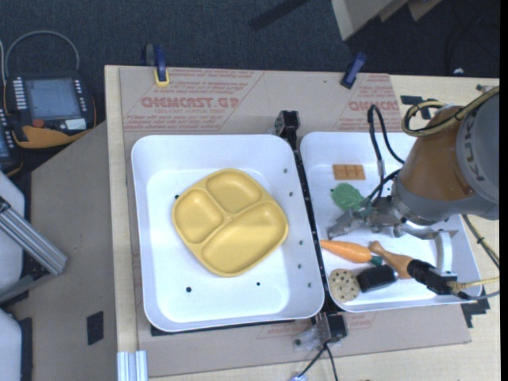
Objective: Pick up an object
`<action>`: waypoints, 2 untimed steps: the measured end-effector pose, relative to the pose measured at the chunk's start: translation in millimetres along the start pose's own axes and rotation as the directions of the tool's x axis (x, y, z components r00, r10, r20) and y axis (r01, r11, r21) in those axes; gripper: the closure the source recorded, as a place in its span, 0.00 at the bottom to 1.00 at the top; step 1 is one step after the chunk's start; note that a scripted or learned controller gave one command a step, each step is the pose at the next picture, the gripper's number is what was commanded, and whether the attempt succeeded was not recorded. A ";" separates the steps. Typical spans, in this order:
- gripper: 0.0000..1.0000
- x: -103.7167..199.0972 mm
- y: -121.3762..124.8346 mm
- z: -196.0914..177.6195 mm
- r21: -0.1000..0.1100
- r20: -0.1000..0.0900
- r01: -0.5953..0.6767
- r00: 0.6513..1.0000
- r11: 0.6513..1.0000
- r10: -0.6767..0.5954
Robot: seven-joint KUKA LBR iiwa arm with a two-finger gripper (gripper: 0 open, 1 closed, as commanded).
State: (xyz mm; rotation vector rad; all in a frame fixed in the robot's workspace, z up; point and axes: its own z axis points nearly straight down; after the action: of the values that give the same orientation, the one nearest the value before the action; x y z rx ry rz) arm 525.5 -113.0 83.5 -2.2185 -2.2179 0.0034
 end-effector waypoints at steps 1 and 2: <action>1.00 0.0 0.6 -11.0 -0.004 0.001 -0.001 1.000 1.000 0.001; 1.00 1.5 -6.3 -70.5 -0.009 0.004 0.001 1.000 1.000 -0.001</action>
State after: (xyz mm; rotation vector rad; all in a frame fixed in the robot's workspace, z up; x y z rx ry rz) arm 519.5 -111.6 154.1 -2.2242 -2.2252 -0.0032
